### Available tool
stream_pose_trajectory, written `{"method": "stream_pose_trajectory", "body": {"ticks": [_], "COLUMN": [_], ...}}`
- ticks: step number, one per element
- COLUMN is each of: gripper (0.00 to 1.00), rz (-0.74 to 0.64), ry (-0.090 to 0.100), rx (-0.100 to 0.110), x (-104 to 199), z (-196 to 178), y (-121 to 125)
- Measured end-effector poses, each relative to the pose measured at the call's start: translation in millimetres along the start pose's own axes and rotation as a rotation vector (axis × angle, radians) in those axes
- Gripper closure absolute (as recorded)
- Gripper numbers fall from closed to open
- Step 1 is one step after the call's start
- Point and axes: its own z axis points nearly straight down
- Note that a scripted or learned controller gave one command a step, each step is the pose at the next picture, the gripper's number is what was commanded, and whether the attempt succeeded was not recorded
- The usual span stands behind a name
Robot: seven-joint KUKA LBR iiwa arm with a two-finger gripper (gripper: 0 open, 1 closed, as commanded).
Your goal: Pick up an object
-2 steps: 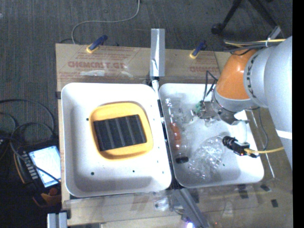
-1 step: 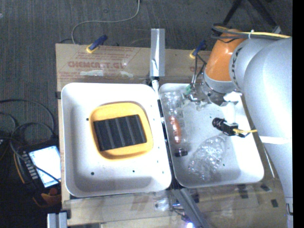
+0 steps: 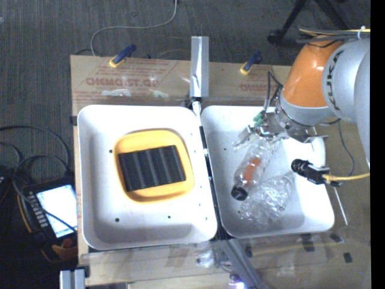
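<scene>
- Well, there are 2 white bins side by side on the bench, with a metal post (image 3: 199,65) standing at the far end of the seam between them.
- The arm (image 3: 325,71) reaches in from the right, its orange band above the wrist, and the gripper (image 3: 260,127) hangs over the far part of the right bin (image 3: 222,137).
- Whether the pincer is open or closed, I cannot tell from here; clear plastic clutters the spot beneath it.
- A clear bottle (image 3: 252,172) with an orange label lies on its side in the middle of the right bin, slanted, its black cap (image 3: 239,192) pointing to the near left.
- Crumpled clear plastic (image 3: 272,198) sits just beside the bottle, toward the near right corner.
- The left bin (image 3: 96,125) holds a yellow tray (image 3: 150,138) with a black ribbed panel (image 3: 151,167) set in its middle.
- 2 blue clamps, one at (image 3: 122,55) and one at (image 3: 251,62), grip the far edge of the brown board (image 3: 138,80) behind the bins.
</scene>
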Motion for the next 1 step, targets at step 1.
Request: {"method": "stream_pose_trajectory", "body": {"ticks": [1], "gripper": [0.00], "rz": [-0.182], "ry": [-0.001], "rx": [-0.009], "x": [-39.1], "z": [65.8], "y": [-10.4]}}
